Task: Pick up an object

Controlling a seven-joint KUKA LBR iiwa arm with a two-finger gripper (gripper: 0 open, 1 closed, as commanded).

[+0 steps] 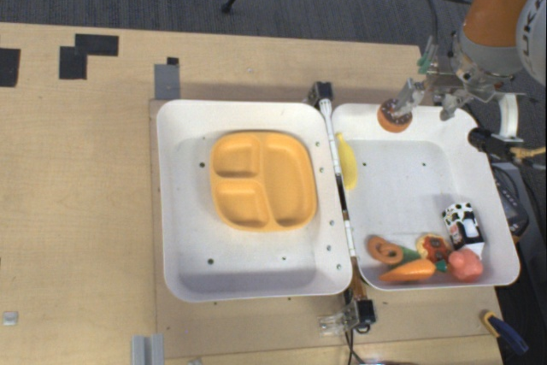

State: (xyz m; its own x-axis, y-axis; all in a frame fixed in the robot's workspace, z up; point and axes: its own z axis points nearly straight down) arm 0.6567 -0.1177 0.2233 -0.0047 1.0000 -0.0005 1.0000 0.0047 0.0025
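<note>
Gripping a small round donut-like toy (396,116), brown on top and orange below, the tool (403,103) sits over the far rim of the right bin (427,175), its fingers closed around the piece. The grey arm (504,8) with its orange band comes in from the upper right corner, bent over the bin's far edge.

Along the right bin's left wall lies a yellow banana (346,160), close to the divider between the two bins. At the near end of the same bin several toys are crowded together: a brown pretzel-like ring (385,250), an orange carrot (409,271) just in front of it, a small red and green item (432,248), a pink-red ball (466,265), and a black-and-white carton (462,225) against the right wall.

A yellow sectioned plate (261,180) rests flat in the middle of the left bin (197,269). Both bins sit side by side on the tan bench (77,201), which carries a few black patches (85,54) near its far left.
</note>
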